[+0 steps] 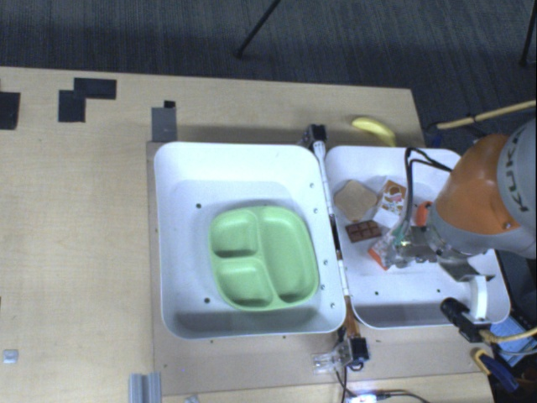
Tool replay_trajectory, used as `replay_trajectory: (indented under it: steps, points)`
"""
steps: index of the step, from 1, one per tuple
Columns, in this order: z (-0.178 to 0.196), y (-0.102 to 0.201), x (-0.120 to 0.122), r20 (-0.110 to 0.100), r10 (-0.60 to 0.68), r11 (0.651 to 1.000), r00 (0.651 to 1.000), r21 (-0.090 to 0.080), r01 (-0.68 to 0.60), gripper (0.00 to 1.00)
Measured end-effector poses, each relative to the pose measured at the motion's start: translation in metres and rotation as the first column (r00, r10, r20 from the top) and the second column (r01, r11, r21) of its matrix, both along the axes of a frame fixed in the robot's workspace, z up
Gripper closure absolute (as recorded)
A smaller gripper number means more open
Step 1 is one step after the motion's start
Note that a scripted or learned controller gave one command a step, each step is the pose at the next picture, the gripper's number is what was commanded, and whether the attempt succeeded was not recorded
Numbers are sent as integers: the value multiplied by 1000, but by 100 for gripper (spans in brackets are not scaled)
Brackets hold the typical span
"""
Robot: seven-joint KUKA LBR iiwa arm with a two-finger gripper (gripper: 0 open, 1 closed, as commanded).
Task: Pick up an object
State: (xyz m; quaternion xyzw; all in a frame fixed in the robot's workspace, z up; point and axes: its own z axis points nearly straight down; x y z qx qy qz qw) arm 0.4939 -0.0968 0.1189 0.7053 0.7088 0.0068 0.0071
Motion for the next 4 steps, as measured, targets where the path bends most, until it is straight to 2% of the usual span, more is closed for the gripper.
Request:
replay_trajectory:
  steps: [1,2,3,4]
  points:
    - [0,0,0,0,0,1000,1000,0,0,0]
    - [10,1,1,3,3,1000,1000,1,-3,100]
    - [10,1,1,3,3,1000,1000,1,-3,0]
    - [21,2,3,6,7,1000,1000,2,-7,100]
